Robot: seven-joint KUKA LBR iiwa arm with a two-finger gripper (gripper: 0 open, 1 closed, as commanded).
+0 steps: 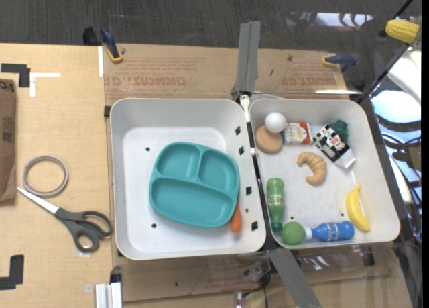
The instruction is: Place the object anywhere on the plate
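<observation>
Left bin [134,139]: a teal three-compartment plate [194,186] lies near its centre. A small orange object [235,220] lies on the bin floor against the plate's lower right rim, close to the bin's right wall, not on the plate.

Right bin [335,189]: a white ball [275,122] and a brown bun [269,141] near the upper left corner, a croissant [313,167] near the centre, and a banana [357,209] by the right wall.

End effector state: cannot be determined.

Teal plate [194,187], white bins [127,166], yellow banana [357,210], green bottle [275,202], black-and-white spotted cow toy [330,140]
</observation>
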